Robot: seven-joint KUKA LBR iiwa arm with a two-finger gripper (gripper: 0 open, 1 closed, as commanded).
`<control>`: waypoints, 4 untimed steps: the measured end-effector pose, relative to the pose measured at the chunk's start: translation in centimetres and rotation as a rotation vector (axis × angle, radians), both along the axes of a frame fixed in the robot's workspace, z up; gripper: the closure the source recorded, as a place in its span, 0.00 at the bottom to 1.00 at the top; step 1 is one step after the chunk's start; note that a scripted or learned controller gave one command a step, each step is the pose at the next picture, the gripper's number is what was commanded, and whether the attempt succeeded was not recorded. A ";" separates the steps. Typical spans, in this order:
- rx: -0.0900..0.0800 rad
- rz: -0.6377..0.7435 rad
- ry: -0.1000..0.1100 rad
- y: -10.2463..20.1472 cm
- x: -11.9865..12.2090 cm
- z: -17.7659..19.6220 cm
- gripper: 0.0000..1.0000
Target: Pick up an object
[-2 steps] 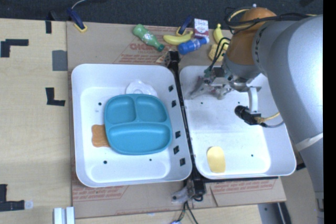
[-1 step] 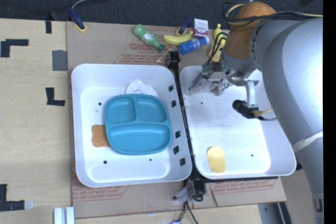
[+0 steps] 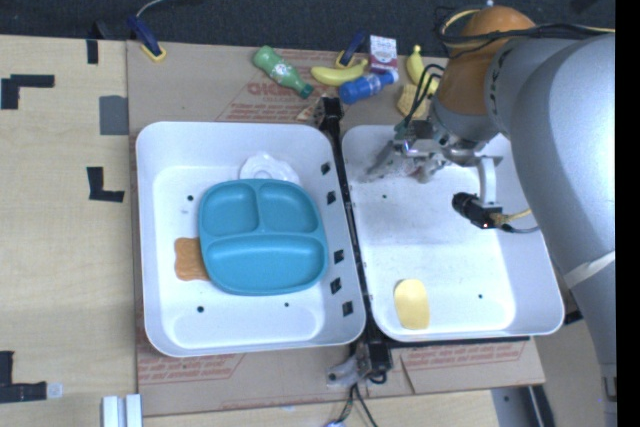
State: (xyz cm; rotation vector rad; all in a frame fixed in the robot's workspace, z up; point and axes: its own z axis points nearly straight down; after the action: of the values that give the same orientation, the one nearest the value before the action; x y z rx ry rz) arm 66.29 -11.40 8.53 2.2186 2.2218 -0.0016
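Arm: the grey arm (image 3: 560, 135) is reaching in from the right and hanging over the far part of the right bin (image 3: 520, 315).
Gripper: the gripper (image 3: 405, 158) is sitting low near the far left corner of that bin; its fingers are spreading apart, and nothing is showing between them.
Yellow object: a small yellow piece (image 3: 411, 303) is lying on the near floor of the right bin, well apart from the gripper.
Left bin: the left bin (image 3: 160, 215) is holding a blue divided plate (image 3: 263, 235), with a white lid (image 3: 268, 167) peeking out at its far edge and an orange-brown piece (image 3: 188, 259) at its left edge.
Bench clutter: a green bottle (image 3: 281, 71), a banana (image 3: 338, 72) and other small items are lying beyond the bins.
Progress: judging by the layout, no pick is made yet; approach, closing and lifting are all remaining.
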 end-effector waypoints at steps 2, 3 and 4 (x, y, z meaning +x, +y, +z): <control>0.000 0.000 0.000 1.3 -2.4 0.0 0.00; 0.002 0.001 0.000 1.2 0.6 0.0 0.00; 0.000 0.000 0.000 1.9 0.5 -0.1 0.00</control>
State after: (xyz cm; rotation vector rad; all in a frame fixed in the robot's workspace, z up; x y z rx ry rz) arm 66.84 -9.52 8.48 2.2194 2.2216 -0.0016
